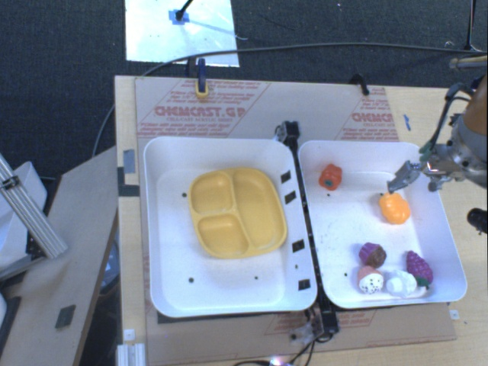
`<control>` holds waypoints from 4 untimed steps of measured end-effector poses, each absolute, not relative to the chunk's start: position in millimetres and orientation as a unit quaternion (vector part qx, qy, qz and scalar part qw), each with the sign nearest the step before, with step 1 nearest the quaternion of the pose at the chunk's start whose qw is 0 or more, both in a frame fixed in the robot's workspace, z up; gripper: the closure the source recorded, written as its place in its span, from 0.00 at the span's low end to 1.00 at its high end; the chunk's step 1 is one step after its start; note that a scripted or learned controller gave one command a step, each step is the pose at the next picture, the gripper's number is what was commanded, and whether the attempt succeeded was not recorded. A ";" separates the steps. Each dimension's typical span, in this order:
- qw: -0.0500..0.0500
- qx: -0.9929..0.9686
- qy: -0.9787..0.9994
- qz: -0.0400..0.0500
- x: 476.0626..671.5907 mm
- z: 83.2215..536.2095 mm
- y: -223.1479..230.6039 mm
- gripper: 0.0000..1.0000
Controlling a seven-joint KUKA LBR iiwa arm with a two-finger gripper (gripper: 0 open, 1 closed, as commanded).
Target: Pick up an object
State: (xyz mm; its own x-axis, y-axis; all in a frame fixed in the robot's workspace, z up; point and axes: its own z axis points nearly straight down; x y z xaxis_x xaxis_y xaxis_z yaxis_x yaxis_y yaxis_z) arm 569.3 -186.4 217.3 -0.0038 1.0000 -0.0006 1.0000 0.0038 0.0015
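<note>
**Close to the orange piece, and plenty of ways to miss it**

From where I stand, the end effector [398, 180] hangs over the back of the right bin [347, 204], just above and touching or nearly touching the orange toy fruit [394, 208]. I cannot tell whether anything is gripped, and at this slant I cannot tell how its grasping parts are set, wide or narrow. The fruit looks to be resting on the bin floor, near the far right wall.

That fruit seems the likely target, and it looks round and smooth. If the approach comes down off-centre, I'd expect it to squirt sideways or roll towards the wall instead of seating in the grasp. The bin wall is close on that side too, so a descent slightly to the right could clip the rim.

The other pieces are well apart from it: a small red-orange toy [330, 176] near the back left of the same bin, and a cluster at the front, a purple-and-tan piece [371, 255], a purple grape-like piece [418, 267] and two white pieces [387, 284] bunched together. A try at that cluster would risk nudging neighbours or catching two at once.

The left bin [168, 204] carries a yellow divided tray [236, 210], clear of all this. The surface [252, 97] around both bins bears cables.
</note>
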 end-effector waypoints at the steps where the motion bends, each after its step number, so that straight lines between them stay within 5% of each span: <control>1: -0.001 0.706 0.708 -0.001 578.3 161.0 -188.8 0.00; 2: 0.009 0.705 0.709 0.001 590.1 110.6 -186.2 0.00; 3: 0.001 0.706 0.708 0.000 590.9 83.9 -186.0 0.00; 4: 0.002 0.705 0.709 0.001 592.1 96.0 -186.1 1.00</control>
State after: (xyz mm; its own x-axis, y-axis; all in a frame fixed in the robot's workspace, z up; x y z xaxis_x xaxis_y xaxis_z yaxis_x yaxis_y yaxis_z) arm 592.1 -186.1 96.0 -0.0050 1.0000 -0.0017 1.0000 0.0050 0.0049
